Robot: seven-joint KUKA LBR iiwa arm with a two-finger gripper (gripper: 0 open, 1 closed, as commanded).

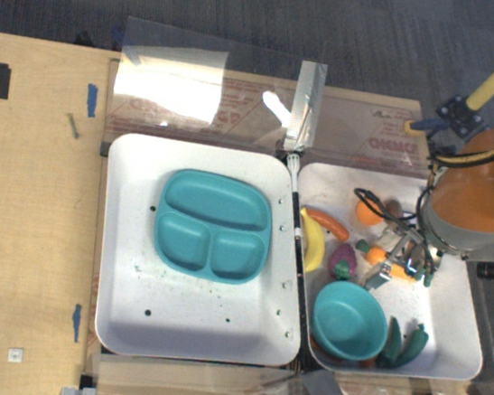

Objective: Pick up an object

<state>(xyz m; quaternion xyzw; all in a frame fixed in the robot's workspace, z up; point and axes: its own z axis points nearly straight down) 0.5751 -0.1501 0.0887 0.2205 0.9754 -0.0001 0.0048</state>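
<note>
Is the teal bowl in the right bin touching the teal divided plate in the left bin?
Apart. The camera view shows the teal bowl in the right bin and the teal divided plate in the left bin, with both bin walls between them.

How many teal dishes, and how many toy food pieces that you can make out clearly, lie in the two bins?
Teal dishes: 2, the divided plate and the bowl
Toy foods clearly seen: 4, banana, carrot, purple piece, green piece
Total: 6
Pieces under the tool are too cluttered to count.

Bins [113,310]: smooth white plastic, slight sheen | divided plate [214,224]: matt teal plastic | bowl [350,321]: glossy teal plastic | bench [14,232]: pale wood, matt | toy banana [313,245]: smooth yellow plastic | divider post [306,104]: brushed metal
</note>
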